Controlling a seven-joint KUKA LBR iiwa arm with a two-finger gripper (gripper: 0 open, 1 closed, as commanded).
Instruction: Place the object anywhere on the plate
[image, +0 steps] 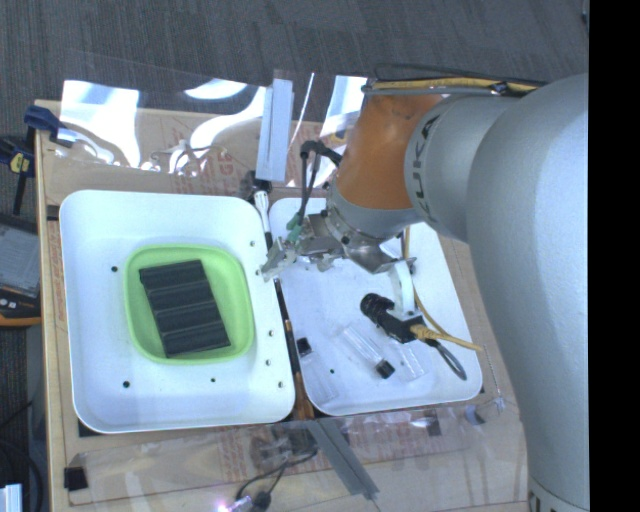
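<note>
One dark object (183, 306) on plate (236, 285), arm (480, 150) hiding gripper

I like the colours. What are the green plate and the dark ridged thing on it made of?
The green plate looks like smooth, slightly glossy plastic, evenly coloured with soft rounded edges. The dark ridged block looks matte, maybe rubber or foam: it shows no shine, but the picture leaves that open.

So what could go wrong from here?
1. The gripper sits over the rim between the two bins; a move could catch the left bin's edge.
2. The black block already lies on the green plate, so another pick attempt could drag it off.
3. A loose cable and small clear pieces lie in the right bin near the arm; they could snag.
</note>
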